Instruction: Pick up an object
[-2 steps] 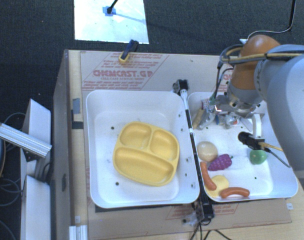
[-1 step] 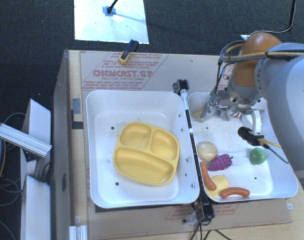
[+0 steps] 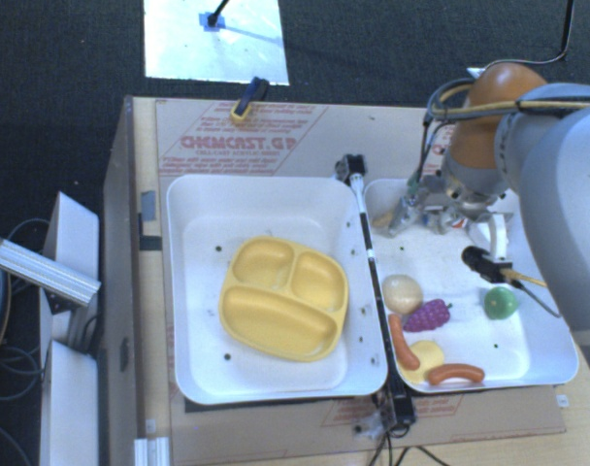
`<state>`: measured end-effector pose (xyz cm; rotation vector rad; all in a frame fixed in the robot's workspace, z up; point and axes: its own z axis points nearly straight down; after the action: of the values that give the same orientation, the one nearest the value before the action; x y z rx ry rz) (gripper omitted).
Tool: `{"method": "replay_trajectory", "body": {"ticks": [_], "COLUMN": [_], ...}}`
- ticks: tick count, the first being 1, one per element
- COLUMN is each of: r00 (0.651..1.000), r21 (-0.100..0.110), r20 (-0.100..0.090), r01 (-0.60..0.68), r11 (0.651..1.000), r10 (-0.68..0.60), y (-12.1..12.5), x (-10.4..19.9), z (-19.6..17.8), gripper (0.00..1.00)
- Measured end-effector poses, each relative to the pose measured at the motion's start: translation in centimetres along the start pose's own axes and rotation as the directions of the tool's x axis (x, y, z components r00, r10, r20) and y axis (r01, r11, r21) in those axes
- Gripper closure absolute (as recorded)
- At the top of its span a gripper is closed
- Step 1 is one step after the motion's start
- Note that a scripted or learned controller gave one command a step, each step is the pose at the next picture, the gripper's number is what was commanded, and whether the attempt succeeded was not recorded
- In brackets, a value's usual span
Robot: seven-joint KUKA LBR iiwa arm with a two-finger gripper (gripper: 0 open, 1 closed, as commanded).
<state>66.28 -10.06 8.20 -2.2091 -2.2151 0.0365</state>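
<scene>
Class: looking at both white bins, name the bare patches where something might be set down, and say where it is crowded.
Left bin: bare floor borders the yellow tray on all sides, widest along its far edge. Right bin: bare middle between the claw and the green ball. Crowded: near corner with onion, grapes, sausages.

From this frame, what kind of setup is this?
Probably a lab pick-and-place test bench: two white bins on a board, play-food props like the purple grapes and a yellow divided tray, and an industrial arm.

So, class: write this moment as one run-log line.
arm: over right white bin | gripper: near back wall | yellow divided plastic tray: left white bin | held: nothing seen
</scene>
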Motion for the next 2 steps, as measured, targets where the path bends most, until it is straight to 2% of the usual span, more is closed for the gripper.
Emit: {"method": "replay_trajectory", "body": {"ticks": [1,2], "r00": [1.000,1.000], "r21": [0.000,-0.004], "r20": [0.005,-0.003], "r01": [-0.002,-0.001], "r11": [1.000,1.000], "r10": [0.002,0.001], "y": [-0.01,0.10], "x": [0.29,-0.41], "z": [-0.05,-0.02], "gripper": [0.00,0.00]}}
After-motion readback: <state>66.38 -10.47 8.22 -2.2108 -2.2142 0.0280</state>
